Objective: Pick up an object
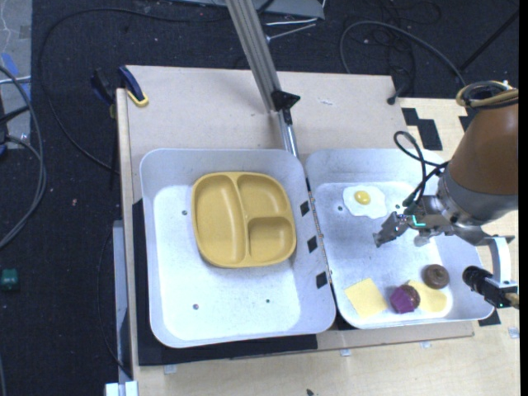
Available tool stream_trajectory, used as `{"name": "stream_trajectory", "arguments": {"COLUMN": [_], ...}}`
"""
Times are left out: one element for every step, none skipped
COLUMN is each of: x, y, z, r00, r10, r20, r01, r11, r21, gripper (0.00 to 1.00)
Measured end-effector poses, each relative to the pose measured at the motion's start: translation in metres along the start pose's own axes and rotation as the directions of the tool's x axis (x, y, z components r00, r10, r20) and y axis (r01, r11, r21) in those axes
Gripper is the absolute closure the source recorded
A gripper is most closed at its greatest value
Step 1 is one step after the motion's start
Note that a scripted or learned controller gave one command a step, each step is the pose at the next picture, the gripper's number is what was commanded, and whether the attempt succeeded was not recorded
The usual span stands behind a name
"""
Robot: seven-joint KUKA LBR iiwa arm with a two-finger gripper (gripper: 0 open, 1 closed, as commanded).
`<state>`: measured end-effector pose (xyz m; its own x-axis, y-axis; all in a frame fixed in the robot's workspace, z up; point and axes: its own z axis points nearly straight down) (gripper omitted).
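Two white bins on a pale wooden counter [206, 106], dark floor and cables around it.

The left bin [165, 304] holds a yellow divided plate [244, 219]. The right bin [355, 254] holds a fried egg [364, 200], a yellow slice [366, 297], a purple piece [404, 298] and a brown piece [436, 276]. The tool [394, 229] hangs over the right bin just beside the egg, fingers apart, gripping nothing.

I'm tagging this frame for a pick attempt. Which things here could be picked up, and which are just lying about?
Belongs to the job:
gripper
fried egg
yellow cheese slice
purple piece
brown round piece

Just lying about:
yellow divided plate in the left bin
clamp at the bench corner
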<state>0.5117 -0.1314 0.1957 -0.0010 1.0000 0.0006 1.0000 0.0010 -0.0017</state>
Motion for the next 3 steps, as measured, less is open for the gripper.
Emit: {"name": "stream_trajectory", "arguments": {"x": [0.0, 0.01, 0.01], "y": [0.0, 0.0, 0.0], "z": [0.0, 0.048, 0.101], "r00": [1.0, 1.0, 1.0], "r10": [0.0, 0.001, 0.002], "r20": [0.0, -0.001, 0.0], "r01": [0.0, -0.001, -0.002], "r11": [1.0, 1.0, 1.0], "r21": [0.0, 0.003, 0.0], "gripper": [0.0, 0.0, 0.0]}}
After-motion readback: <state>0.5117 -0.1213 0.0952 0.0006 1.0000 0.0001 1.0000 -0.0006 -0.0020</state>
